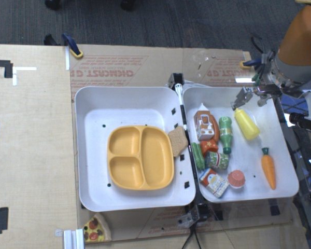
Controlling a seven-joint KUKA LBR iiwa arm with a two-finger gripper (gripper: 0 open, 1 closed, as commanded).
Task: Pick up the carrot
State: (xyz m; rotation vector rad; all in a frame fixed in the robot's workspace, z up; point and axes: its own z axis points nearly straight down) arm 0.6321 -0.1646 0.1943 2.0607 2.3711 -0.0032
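The carrot (268,171) is orange with a small green top. It lies lengthwise near the right wall of the right bin (287,188), towards the front. My gripper (250,98) hovers over the back of that bin, well behind the carrot and just above a yellow oblong toy (247,124). Its fingers (239,100) stand apart, open, with nothing between them. The arm's orange band (299,32) shows at the top right.
The right bin's left half holds a green bottle (225,134), an orange-brown packet (206,126), a green vegetable (197,156), a small carton (214,183) and a pink disc (237,178). The left bin (88,139) holds a yellow divided plate (141,157) and a cracker (178,140).
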